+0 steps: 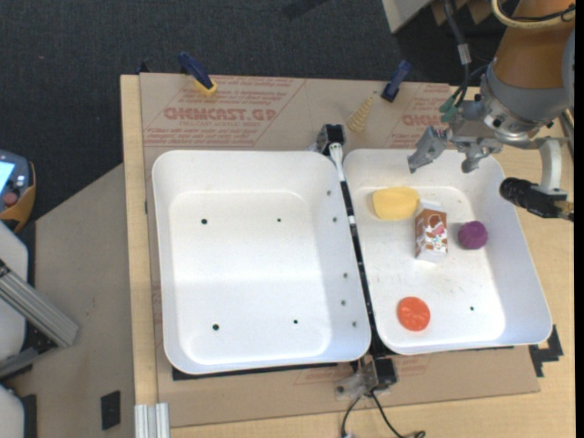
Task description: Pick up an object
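Hanging spread above the right bin (520,272), jaws hold nothing

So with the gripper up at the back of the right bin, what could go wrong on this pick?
1. The gripper hangs open, holding nothing, over the back rim of the right bin; a straight descent could hit the rim or close on air.
2. The yellow object and the small carton sit nearly touching, so fingers going for one may knock the other.
3. The purple ball and orange ball look round and may roll away.
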You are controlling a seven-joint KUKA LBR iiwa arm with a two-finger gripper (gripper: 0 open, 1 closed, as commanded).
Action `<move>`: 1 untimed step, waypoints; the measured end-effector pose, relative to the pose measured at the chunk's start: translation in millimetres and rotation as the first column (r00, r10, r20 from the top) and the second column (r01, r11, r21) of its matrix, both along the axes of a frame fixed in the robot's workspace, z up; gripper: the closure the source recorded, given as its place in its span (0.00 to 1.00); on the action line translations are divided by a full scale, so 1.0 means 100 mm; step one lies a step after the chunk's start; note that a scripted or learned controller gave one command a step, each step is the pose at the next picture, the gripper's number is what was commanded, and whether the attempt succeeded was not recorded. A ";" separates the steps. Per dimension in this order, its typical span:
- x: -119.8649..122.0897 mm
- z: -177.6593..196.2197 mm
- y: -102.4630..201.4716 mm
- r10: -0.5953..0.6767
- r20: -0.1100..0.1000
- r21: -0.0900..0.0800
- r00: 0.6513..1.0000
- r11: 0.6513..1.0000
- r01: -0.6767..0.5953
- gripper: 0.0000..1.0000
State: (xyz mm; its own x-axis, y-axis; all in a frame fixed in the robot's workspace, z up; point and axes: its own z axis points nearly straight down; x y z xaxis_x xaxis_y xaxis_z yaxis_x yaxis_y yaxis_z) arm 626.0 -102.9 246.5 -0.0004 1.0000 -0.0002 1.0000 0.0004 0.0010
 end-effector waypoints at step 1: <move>0.16 -1.18 -0.20 -0.002 -0.012 0.001 1.000 1.000 0.002 0.00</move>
State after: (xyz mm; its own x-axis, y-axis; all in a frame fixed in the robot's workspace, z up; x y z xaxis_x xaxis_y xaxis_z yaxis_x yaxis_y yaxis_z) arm 642.4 -123.3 128.9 0.0015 1.0000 0.0009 0.9999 -0.0015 -0.0106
